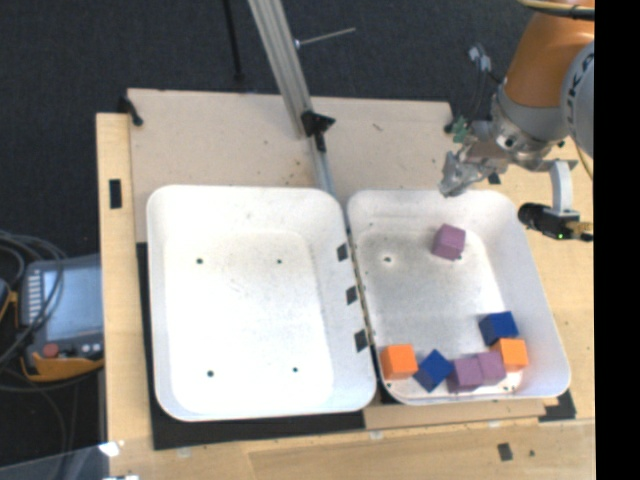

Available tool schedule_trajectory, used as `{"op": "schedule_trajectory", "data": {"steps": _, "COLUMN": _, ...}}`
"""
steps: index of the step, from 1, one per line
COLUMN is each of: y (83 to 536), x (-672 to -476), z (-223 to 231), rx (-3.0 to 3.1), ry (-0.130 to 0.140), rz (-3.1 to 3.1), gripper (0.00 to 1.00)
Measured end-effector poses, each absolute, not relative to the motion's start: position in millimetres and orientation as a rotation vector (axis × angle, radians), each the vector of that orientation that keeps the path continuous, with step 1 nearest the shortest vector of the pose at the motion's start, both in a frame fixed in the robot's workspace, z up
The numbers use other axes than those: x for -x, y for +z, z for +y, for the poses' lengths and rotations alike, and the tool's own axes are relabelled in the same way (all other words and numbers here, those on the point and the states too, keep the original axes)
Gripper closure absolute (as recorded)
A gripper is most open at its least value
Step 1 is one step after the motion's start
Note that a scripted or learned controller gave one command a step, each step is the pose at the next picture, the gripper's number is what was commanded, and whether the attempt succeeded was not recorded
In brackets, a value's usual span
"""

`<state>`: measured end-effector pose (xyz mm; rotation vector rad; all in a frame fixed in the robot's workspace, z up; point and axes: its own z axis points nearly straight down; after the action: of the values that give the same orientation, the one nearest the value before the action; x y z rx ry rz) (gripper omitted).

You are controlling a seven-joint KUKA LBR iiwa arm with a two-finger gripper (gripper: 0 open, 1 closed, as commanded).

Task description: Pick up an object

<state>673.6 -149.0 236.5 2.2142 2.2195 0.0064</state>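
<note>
A purple cube (449, 241) lies alone in the upper part of the right bin (420, 298). Along that bin's near edge sit an orange cube (399, 361), a blue cube (434, 369), two purple cubes (479, 371), another blue cube (497, 327) and a second orange cube (514, 353). My gripper (458, 180) hangs over the far rim of the right bin, above and behind the lone purple cube, apart from it. Nothing shows between its fingers.
The left bin (250, 298) lies beside the right one. A slanted metal rail (285, 58) runs from the top down to the gap between the bins. A monitor and cables (55, 308) sit off the bench at the left.
</note>
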Motion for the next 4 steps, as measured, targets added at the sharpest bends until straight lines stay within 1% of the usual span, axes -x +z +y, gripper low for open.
{"op": "schedule_trajectory", "data": {"steps": 1, "y": 263, "x": -674.5, "z": -150, "rx": -2.213, "ry": 0.004, "rz": 2.224, "gripper": 1.0}}
{"op": "schedule_trajectory", "data": {"steps": 2, "y": 270, "x": -659.4, "z": -96, "rx": -2.215, "ry": 0.001, "rz": 2.228, "gripper": 1.0}}
{"op": "schedule_trajectory", "data": {"steps": 3, "y": 266, "x": -634.5, "z": -41, "rx": -2.215, "ry": 0.001, "rz": 2.229, "gripper": 1.0}}
{"op": "schedule_trajectory", "data": {"steps": 4, "y": 253, "x": -617.6, "z": 16, "rx": -2.215, "ry": -0.001, "rz": 2.23, "gripper": 1.0}}
